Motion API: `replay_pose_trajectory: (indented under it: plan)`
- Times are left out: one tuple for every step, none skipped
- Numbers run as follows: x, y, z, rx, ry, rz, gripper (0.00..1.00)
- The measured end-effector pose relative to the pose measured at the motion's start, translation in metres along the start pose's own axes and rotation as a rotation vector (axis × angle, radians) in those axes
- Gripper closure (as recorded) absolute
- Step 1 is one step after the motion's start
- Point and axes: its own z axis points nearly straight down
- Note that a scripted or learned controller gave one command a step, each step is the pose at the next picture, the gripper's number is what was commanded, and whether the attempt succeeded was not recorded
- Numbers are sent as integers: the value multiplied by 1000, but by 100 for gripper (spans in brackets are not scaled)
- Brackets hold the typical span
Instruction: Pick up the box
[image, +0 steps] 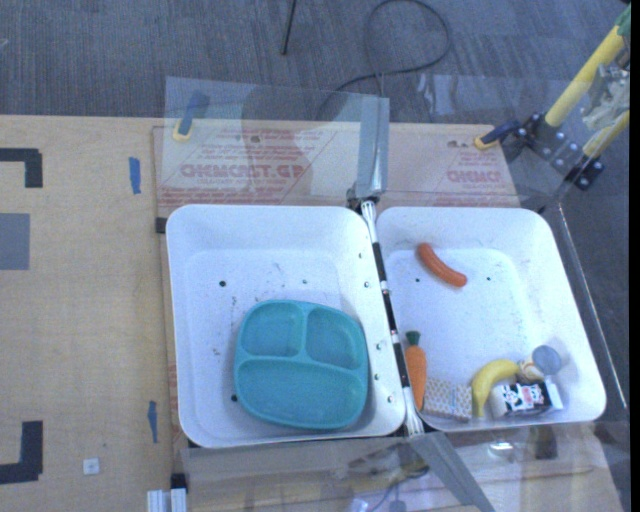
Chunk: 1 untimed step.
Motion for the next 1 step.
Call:
replay_pose_trajectory:
  plan:
    - [69,-13,0,4,2,-68,100]
